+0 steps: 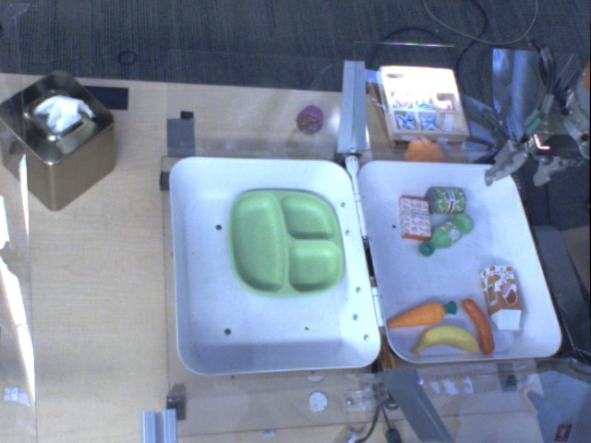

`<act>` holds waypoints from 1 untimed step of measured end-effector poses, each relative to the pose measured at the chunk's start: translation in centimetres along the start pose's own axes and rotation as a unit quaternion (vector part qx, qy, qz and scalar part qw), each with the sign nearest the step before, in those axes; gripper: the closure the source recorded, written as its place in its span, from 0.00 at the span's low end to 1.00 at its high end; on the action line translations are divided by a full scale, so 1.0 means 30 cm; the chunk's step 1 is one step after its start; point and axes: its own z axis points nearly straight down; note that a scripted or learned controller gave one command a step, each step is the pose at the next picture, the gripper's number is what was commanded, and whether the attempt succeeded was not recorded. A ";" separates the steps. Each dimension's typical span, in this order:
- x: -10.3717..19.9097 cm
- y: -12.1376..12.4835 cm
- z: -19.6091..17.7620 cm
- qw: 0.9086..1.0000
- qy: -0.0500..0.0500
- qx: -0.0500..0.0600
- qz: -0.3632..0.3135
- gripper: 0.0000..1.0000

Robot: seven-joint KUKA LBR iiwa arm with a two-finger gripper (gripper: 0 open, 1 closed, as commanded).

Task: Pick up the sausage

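Looking at the sausage [477, 325]: near-right corner of the right bin [388, 247], beside the banana [447, 341], long axis running near-far. Gripper [517, 160] sits off the bin's far-right edge, so I'd come nearward. Can't tell its state.

Bins [199, 340] – smooth plastic, seemingly; bench [92, 340] – wood.
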 end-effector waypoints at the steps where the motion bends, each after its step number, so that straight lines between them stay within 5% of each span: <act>1: 0.014 -0.259 0.485 1.000 0.000 -0.001 -0.017 0.00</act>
